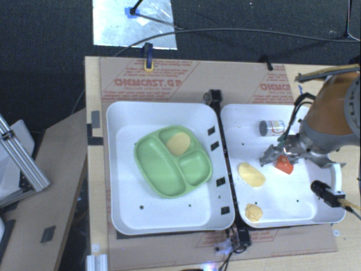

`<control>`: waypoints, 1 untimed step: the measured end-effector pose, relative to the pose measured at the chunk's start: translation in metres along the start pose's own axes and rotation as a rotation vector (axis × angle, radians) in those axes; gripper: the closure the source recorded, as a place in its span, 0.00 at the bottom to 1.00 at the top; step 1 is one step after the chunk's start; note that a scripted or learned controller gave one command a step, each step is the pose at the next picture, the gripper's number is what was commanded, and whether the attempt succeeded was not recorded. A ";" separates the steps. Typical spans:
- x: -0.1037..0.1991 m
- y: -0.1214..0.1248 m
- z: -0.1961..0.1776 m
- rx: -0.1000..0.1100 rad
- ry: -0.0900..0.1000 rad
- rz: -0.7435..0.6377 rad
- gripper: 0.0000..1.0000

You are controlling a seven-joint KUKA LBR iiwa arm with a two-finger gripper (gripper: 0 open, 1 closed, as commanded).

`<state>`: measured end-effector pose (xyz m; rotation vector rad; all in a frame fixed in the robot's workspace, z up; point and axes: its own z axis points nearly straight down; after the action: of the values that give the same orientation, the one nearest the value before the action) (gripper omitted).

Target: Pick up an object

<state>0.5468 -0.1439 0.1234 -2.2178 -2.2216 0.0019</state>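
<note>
1. My end effector (280, 153) hangs low in the right bin (265, 210), and I cannot tell how it is set.
2. A small red object (285, 165) lies just below it, touching or nearly touching the tip; I cannot tell whether it is gripped.
3. In the same bin, a pale yellow lump (251, 174) lies near my end effector, to its lower left, and a smaller yellow piece (253, 212) sits further down by the bin's near rim.
4. A small silver can (272, 127) lies on its side just above my end effector, close to the far wall.
5. The left bin (130, 208) sits well to the left of my end effector, and a green divided plate (163, 171) rests tilted in it.
6. A yellow item (179, 143) sits in the plate's upper compartment.
7. Black clips along the shared rim stand between the two bins.
8. The bench (186, 78) beyond the bins is brown board with red print, bearing a blue and yellow clamp (148, 56) at its far edge.
</note>
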 end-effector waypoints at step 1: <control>-0.004 0.004 0.033 -0.016 -0.010 0.003 0.00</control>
<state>0.5509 -0.1476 0.0900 -2.2336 -2.2314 -0.0048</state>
